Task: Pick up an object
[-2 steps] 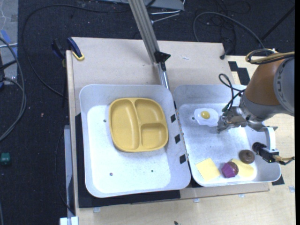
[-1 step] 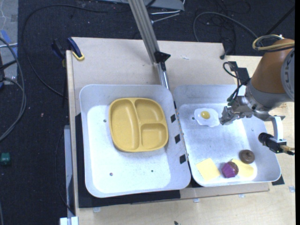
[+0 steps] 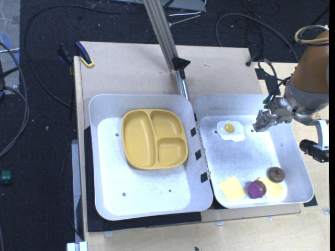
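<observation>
In the right bin (image 3: 293, 156) lie a fried egg (image 3: 231, 130) near the back, a yellow cheese slice (image 3: 232, 189) at the front, a purple piece (image 3: 256, 189) beside it and a brown chocolate doughnut (image 3: 276, 174) resting by a second yellow slice (image 3: 275, 190). My gripper (image 3: 261, 123) hangs over the back of the right bin, just right of the egg and apart from it. Nothing shows between its fingers.
The left bin (image 3: 104, 156) holds a yellow divided plate (image 3: 155, 138). A slanted metal pole (image 3: 163, 27) crosses the back of the bench, ending above the seam between the bins. Cables lie on the dark floor around the bench.
</observation>
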Controlling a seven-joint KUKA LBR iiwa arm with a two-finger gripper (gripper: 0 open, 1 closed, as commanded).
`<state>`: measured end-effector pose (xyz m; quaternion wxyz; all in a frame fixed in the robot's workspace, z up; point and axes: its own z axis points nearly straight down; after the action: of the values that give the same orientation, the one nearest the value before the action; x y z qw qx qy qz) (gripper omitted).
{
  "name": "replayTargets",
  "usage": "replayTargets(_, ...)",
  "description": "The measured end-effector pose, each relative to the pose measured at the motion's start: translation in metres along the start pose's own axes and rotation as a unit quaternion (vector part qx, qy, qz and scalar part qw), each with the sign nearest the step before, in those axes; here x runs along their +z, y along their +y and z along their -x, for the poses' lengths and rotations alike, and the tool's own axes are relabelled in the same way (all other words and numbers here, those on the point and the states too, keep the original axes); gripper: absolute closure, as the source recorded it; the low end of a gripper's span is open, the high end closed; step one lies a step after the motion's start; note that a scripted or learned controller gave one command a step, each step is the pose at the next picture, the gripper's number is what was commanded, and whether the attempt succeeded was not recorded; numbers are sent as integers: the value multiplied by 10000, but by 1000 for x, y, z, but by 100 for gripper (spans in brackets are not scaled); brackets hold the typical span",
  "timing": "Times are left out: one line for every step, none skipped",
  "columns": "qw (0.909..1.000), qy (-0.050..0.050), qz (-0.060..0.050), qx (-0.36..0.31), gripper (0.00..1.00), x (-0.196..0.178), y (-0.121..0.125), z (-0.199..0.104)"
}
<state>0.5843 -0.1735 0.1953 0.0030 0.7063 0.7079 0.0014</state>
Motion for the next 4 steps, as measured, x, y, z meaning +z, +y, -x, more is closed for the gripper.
replayTargets(10000,-4,8,-1,100,-62,-2,5)
replayTargets(10000,22,-34,-27,100,-60,-18,-56)
replayTargets(10000,23,-43,-28,100,-46,-31,-113)
replayTargets(10000,25,-37,-34,100,-52,-39,-170)
